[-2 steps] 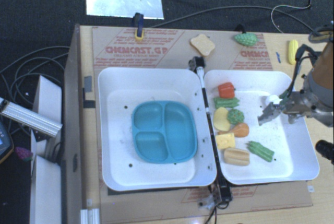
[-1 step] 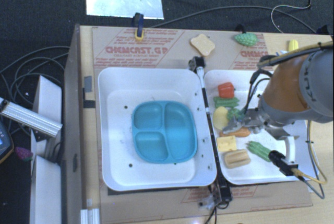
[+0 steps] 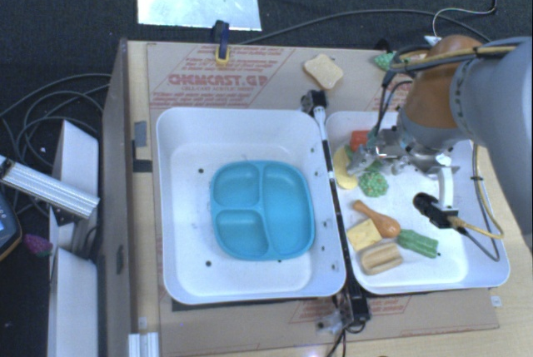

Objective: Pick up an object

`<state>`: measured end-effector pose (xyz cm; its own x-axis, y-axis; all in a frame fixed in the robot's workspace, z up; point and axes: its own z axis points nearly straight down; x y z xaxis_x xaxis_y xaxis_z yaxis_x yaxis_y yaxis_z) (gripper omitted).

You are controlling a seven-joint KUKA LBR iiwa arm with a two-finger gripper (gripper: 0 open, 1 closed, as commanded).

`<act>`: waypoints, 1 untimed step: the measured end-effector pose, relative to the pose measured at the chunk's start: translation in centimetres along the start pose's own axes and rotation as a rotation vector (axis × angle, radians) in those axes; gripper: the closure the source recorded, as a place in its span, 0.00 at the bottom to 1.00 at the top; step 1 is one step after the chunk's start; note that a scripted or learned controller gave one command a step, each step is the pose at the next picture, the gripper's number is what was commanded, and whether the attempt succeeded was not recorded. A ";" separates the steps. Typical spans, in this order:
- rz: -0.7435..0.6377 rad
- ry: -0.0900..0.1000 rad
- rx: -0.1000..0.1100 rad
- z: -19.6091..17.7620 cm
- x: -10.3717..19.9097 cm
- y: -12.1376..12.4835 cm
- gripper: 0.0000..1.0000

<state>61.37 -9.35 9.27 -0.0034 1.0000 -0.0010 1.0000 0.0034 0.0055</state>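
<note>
**A:** Where is your gripper?

**B:** My gripper [image 3: 372,157] hangs low in the right bin [image 3: 479,264], at its upper left part, just above a green broccoli piece [image 3: 373,183]. Whether it is apart or together, I cannot tell from this camera.

**A:** What lies near it?

**B:** A red piece [image 3: 359,138] sits just beside it, a yellow piece [image 3: 343,177] by the bin's left wall. Lower down lie an orange drumstick [image 3: 377,219], a yellow block [image 3: 363,234], a bread roll [image 3: 380,256] and a green pod [image 3: 418,243].

**A:** And the left bin [image 3: 187,143]?

**B:** It bears a blue divided plate [image 3: 261,210].
</note>
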 end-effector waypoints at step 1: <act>-0.002 0.000 0.001 0.8 1.1 5.5 0.00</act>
<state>66.88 -8.25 8.54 -0.0051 1.0000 -0.0005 1.0000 0.0051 0.0042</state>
